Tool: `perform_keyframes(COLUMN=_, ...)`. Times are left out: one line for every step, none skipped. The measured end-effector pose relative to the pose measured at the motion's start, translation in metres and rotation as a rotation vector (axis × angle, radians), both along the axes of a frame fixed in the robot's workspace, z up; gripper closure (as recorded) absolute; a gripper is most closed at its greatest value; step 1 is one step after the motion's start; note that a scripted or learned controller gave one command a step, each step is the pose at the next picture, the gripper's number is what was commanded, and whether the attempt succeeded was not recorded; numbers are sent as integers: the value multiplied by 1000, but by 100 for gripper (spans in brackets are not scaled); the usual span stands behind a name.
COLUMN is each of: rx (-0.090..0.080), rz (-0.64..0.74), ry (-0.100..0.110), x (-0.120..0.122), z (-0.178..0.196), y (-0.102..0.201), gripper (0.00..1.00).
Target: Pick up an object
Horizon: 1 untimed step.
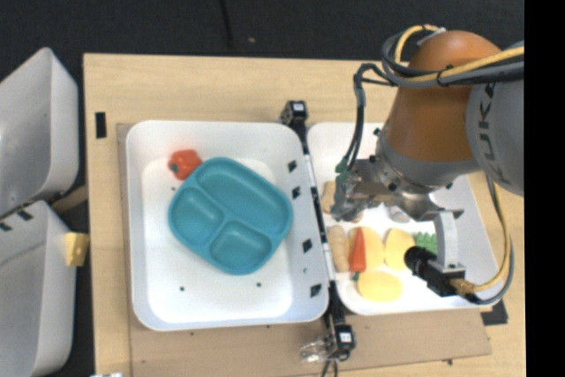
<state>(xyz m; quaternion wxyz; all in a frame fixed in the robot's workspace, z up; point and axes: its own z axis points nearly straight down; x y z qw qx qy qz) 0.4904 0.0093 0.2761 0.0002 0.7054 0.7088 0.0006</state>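
The divided plate (230, 215) is blue. A red tomato (184, 162) sits by it. Both bins (141, 278) are white. The arm's band (433, 101) is orange. The carrot (357, 250) is orange-red, and the lemon (381, 285) is yellow.

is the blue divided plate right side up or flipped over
Right side up. The blue divided plate lies flat in the left bin, its three sunken compartments facing up, with a red-orange toy at its upper-left edge.

Grey arm (508, 132); orange band (437, 97); black cables (357, 124)
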Motion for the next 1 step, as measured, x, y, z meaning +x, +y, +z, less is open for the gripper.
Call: perform_keyframes(rx=3, rz=7, ry=-8, x=0, z=86, y=80, gripper=100)
